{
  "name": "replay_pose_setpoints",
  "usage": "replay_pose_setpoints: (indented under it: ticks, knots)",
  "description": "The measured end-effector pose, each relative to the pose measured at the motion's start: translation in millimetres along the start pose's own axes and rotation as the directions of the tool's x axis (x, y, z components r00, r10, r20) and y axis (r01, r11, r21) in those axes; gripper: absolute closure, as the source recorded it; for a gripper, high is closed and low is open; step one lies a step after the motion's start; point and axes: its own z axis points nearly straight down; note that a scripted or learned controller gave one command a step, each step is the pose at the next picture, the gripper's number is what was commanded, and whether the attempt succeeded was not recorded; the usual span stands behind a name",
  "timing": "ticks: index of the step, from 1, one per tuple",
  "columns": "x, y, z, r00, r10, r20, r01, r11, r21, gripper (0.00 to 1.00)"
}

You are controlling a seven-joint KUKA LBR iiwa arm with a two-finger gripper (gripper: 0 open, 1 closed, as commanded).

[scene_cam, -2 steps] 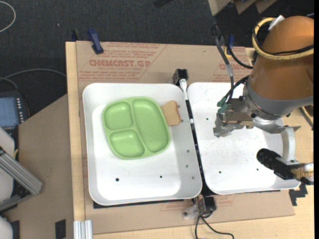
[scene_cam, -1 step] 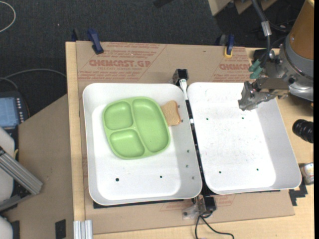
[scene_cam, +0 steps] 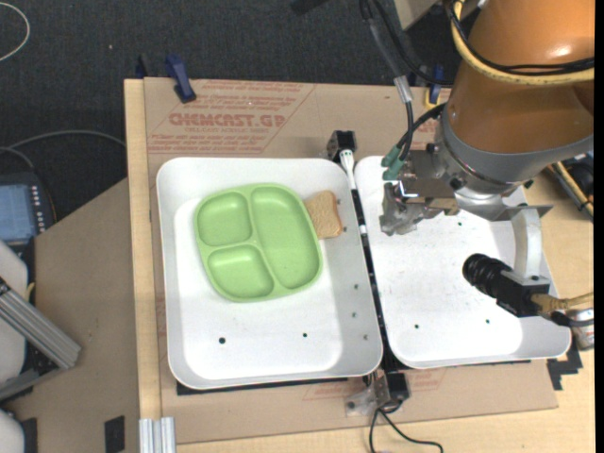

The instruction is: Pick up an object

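While the hand (scene_cam: 400,219) hangs over the upper left corner of the right bin (scene_cam: 444,343), near the seam between the two bins, whether it is spread or pressed together cannot be told. Left bin (scene_cam: 189,347): one green three-compartment plate (scene_cam: 257,243), lying flat near the middle; one tan rectangular slab (scene_cam: 325,214), cracker-like, against the plate's upper right rim. Both bins lie side by side on a brown board surface (scene_cam: 226,111) printed with red lettering
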Motion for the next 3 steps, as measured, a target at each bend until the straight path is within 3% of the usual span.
replay_pose_setpoints:
  ticks: [1, 2, 3]
  knots:
    - [-21, 1, -34, 1.000, 0.011, 0.001, -0.011, 1.000, -0.012, 1.00]
    - [47, 1, -46, 1.000, 0.000, -0.001, 0.000, 1.000, -0.010, 1.00]
    - [15, 1, -87, 1.000, 0.012, 0.001, -0.011, 1.000, -0.012, 1.00]
